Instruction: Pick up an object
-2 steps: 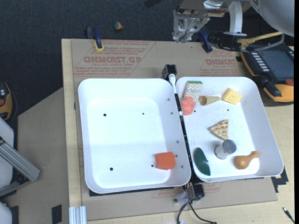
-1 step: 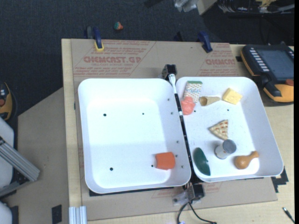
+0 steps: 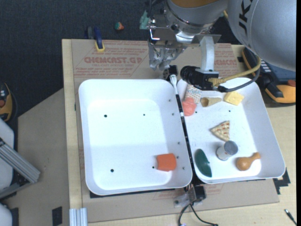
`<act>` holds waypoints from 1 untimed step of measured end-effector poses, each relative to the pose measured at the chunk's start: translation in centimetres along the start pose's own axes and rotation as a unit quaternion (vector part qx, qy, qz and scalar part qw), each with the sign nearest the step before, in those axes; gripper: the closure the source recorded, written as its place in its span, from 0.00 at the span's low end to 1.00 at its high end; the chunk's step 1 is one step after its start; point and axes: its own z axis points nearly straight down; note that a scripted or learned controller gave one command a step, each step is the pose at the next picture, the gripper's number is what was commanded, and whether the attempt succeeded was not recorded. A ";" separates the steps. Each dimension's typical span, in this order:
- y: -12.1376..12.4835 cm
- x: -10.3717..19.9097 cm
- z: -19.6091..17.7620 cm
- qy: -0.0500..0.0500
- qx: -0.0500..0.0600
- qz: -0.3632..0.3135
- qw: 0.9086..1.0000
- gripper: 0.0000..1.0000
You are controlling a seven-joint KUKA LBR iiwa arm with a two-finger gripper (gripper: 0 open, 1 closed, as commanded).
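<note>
Camera view: tool [image 3: 165, 60] hovering above the bins' far edge.
Its fingers' state cannot be told; the green object [image 3: 203, 162] is lying lengthwise, pointing near-to-far.

Both bins are plain white: the left bin [image 3: 94, 98] holds an orange block [image 3: 166, 162]. In the right bin [image 3: 263, 126] lie a salmon-pink piece [image 3: 188, 107], a yellow cheese wedge [image 3: 233, 98], a dark green leaf shape [image 3: 203, 162], a grey cylinder [image 3: 226, 150] and a tan pear shape [image 3: 247, 161]. The table [image 3: 56, 140] is beige.
</note>
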 end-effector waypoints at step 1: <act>-2.5 4.4 11.3 0.000 -0.001 0.000 1.000 1.00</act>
